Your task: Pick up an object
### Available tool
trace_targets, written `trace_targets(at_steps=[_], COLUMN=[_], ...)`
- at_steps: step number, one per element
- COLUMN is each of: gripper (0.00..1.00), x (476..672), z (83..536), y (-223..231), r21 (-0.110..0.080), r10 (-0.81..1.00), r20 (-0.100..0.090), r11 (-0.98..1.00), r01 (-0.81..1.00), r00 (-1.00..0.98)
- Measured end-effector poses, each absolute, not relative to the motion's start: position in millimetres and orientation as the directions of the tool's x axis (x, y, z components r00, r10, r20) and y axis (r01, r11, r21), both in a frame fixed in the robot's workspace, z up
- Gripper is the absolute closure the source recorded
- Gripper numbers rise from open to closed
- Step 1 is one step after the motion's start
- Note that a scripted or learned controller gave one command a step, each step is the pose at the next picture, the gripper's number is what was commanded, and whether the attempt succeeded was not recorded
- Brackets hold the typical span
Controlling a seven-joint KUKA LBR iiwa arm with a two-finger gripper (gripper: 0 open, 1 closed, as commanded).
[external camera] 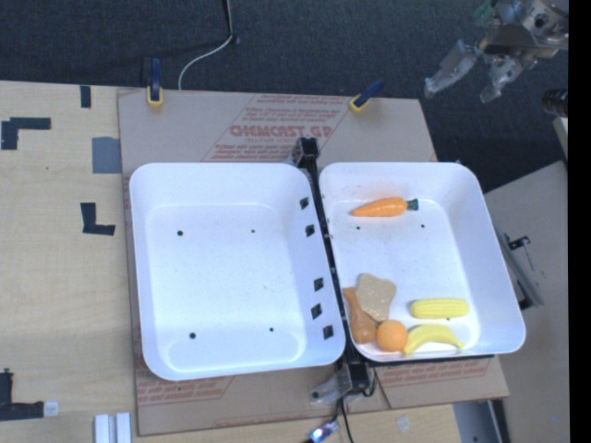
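Hovering high beyond the right bin [480, 247] with its jaws spread and nothing between them, the gripper [471, 70] seems at the approach step, and must next descend over a target such as the carrot [379, 208] lying near the far wall

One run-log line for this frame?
gripper: open, raised beyond right bin | holding: nothing | right bin: carrot, corn, banana, orange, bread
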State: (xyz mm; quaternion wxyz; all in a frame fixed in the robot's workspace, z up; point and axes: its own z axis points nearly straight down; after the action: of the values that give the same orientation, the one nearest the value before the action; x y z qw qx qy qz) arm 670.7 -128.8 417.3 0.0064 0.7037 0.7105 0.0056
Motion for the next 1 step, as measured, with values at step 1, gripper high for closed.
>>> trace_targets(at_steps=[1], gripper=[1.0], x=[668.9], z=[417.9], y=[-133.5], r21=[0.0], r10=[1.0], r20=[-0.003], r11=[0.002], r01=[1.0], r00=[-0.002])
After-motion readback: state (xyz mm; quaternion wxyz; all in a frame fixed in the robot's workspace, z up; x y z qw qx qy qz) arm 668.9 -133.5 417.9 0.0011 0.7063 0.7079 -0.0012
